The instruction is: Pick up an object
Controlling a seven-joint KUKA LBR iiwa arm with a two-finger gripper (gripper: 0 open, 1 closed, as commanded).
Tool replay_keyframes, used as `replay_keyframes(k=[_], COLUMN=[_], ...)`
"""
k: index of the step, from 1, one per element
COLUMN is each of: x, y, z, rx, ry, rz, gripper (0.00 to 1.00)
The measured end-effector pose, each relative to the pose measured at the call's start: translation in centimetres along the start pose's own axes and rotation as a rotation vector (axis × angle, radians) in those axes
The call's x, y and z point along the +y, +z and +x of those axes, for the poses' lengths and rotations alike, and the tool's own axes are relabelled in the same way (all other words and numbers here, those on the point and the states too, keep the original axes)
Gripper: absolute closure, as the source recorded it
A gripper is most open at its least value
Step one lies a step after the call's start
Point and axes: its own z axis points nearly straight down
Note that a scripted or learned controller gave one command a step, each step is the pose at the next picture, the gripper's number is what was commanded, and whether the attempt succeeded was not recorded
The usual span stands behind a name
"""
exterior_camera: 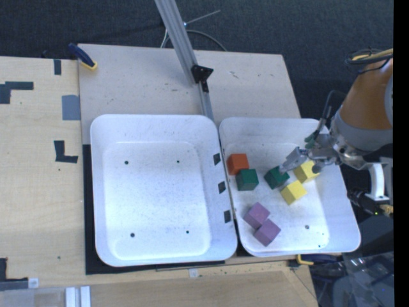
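A: Where's the gripper (299,160)?
B: Low in the right bin (332,232), between a green block (276,177) at its 7 o'clock and a yellow block (307,171) at 4. Whether it grips anything, I cannot tell.
A: Crowding it?
B: Another yellow block (293,192) at 6; orange block (238,163), second green block (247,180) at 9; two purple blocks (262,223) at 7.

The arm (364,117) has a broad orange band across its rounded upper segment, with grey casing below that toward the wrist. A thin dark cable loops beside the orange part, and a yellow-and-black cable runs above it. The end piece (311,157) is metallic grey with small green fittings. A white bracket sits on the arm's lower side.
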Motion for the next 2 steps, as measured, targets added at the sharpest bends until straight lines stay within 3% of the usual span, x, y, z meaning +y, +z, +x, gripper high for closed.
replay_keyframes(k=[1,2], x=[2.8,2.6], y=[10.7,9.6], z=[-2.0,-2.0], rx=[0.0,0.002], ry=[-0.002,-0.002], rz=[-0.002,0.002], gripper=[0.0,1.0])
